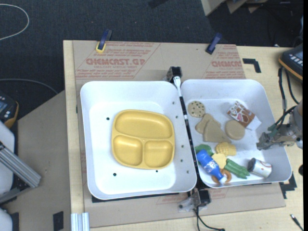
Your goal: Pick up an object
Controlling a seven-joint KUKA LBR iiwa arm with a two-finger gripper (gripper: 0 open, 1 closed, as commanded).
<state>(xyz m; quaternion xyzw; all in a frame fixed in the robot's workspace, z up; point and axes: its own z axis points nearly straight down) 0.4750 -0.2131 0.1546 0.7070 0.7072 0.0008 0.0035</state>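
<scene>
Bench, two white bins: right bin (269, 94) holds toy food; gripper (270, 139) at its right wall, jaw state indiscernible, nothing visibly held; advise centring over silver can (260, 167) before descending.

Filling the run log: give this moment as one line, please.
pincer: right bin's right rim, nothing seen held | yellow tray: left bin | toy foods: right bin | pick: not yet done

Position: one fixed camera above the desk (144, 57)
Facing: down at a slant
Range: moderate, taking in left bin (91, 129) and right bin (269, 105) whole
</scene>
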